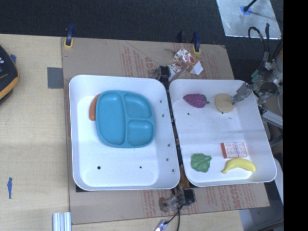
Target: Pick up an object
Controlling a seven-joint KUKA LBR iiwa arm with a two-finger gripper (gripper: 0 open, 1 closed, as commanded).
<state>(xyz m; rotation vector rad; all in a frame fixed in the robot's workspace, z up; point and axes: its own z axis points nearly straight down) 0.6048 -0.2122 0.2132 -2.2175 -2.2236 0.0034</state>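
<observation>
while my gripper (239, 96) hangs at the far right corner of the right bin (255, 129), its grey tip sits just beside the tan round disc (224, 103), on the disc's right side, close enough that i cannot tell whether the two touch. whether it is spread or closed i cannot tell, since the tip reads as one blurred grey wedge. nothing shows between its tips, so i hold nothing.

taking the disc as my landmark: the purple grape bunch (195, 100) lies just to its left, near the same far wall of the right bin, apart from the disc by a small gap. the red and white packet (234, 149) lies well toward the near side from the disc, slightly to its right. the yellow banana (238, 165) lies just past the packet, nearer the bin's near rim, curved with its ends down. the green leafy piece (200, 162) sits to the banana's left, well apart from the disc.

far to the disc's left, the left bin (82, 167) holds a blue divided plate (125, 118), face up, with an orange thing (92, 109) poking out from under its left edge. a crumpled wrapper (185, 61) lies on the cardboard (120, 57) beyond the bins, up and left of the disc.
</observation>
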